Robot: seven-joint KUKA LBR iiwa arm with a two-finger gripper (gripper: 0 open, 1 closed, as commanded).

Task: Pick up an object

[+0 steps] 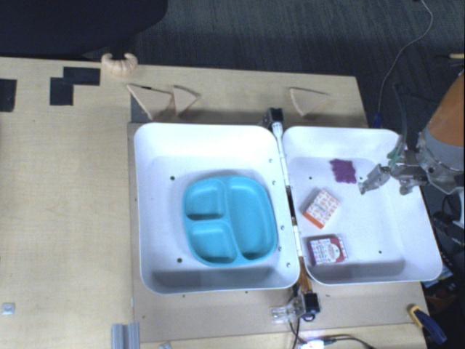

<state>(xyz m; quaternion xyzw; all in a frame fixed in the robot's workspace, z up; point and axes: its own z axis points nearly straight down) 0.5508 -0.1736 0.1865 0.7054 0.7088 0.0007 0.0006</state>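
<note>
Tool (385, 179) spread, pinching nothing, over right bin (407, 231) near its right edge. Purple piece (343, 170), orange packet (321, 208), red packet (326, 250) lie in that bin. Blue tray (229, 219) in left bin (156, 195).

Even overhead light was bright; the white bins (218, 140) glared slightly, soft shadows pooled toward 6 o'clock, focus mildly soft

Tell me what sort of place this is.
Probably a robotics lab bench set up for grasping trials: two shallow white plastic bins side by side on a light wooden bench, a grey arm's tool reaching over the right bin, and loose cables on dark carpet.
</note>
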